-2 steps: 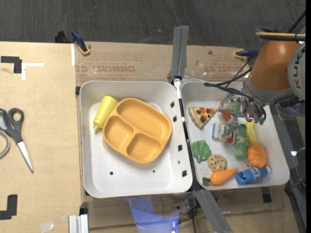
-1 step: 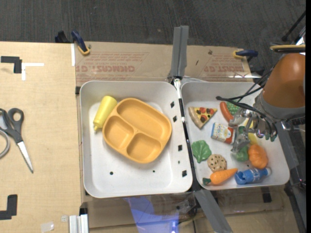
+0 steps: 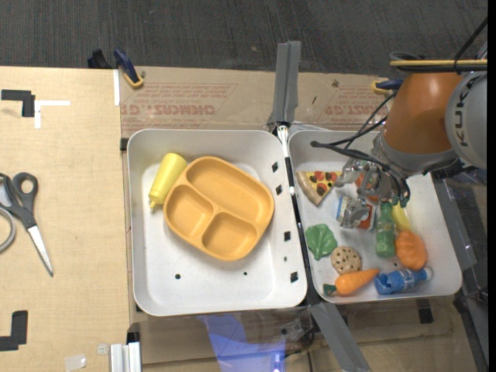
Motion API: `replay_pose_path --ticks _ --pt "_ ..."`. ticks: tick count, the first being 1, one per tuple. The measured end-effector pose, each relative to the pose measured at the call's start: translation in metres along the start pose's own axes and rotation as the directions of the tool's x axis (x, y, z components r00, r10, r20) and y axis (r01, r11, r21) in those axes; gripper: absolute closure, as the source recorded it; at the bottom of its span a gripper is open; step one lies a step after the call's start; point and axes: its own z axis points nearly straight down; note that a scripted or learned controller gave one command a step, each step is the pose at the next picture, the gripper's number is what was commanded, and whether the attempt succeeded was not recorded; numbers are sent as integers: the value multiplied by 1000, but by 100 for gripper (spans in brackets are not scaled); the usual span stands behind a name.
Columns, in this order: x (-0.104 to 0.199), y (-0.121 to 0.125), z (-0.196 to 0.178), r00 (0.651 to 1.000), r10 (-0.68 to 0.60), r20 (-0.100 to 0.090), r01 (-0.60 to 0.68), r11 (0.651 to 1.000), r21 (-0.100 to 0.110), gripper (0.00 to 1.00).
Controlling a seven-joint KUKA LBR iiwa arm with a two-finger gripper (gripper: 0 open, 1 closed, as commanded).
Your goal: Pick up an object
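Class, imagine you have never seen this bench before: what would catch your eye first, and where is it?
Most likely the big orange divided plate in the left bin, with a yellow bottle lying against its upper left edge. Next comes the arm's orange band at the upper right, with the gripper low over the right bin and its heap of toy food: a pizza slice, a cookie and a carrot.

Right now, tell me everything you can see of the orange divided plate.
The orange divided plate lies flat in the left bin, turned at an angle. It looks like matte plastic, with rounded corners and three compartments, one long and two smaller. A yellow bottle-like toy rests against its upper-left edge.
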Motion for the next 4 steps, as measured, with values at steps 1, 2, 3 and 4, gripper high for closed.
replay_pose_path --ticks 1,2,3,4 --pt "26 -45 -1 997 -80 -1 80 997 1 0" --pt "91 -90 -2 1000 -18 8 18 1000 2 0" --pt "25 -28 0 996 -90 0 90 996 0 0" --pt "-8 -41 -1 999 37 3 -37 999 1 0"
